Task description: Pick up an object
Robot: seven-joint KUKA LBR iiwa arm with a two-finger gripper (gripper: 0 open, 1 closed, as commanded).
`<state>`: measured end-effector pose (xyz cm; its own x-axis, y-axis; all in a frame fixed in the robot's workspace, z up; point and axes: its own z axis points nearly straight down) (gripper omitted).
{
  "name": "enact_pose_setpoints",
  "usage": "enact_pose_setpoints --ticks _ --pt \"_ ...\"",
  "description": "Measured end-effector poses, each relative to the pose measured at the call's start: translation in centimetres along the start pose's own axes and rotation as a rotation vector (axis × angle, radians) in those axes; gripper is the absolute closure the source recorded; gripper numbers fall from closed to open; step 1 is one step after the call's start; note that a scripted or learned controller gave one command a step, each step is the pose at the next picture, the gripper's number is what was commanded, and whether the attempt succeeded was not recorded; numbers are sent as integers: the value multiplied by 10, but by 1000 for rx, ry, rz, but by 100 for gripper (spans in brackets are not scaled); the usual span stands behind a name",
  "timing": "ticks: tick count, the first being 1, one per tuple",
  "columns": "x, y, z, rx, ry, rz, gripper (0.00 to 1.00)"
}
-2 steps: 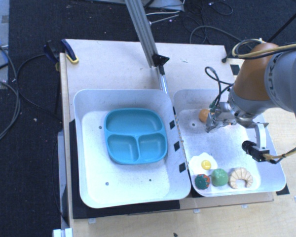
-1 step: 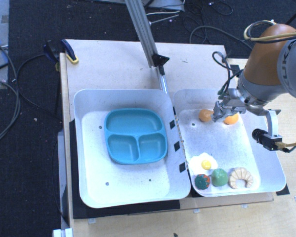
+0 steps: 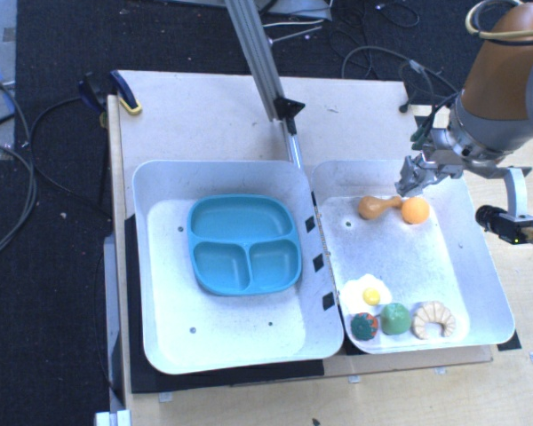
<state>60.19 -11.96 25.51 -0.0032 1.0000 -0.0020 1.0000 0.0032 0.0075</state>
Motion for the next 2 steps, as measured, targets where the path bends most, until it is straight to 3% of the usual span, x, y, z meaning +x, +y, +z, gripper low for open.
enact_pose_setpoints --ticks 1,2 --pt "0 1 -3 5 1 0 100" --pt "51 -1 -3 9 3 -4 100"
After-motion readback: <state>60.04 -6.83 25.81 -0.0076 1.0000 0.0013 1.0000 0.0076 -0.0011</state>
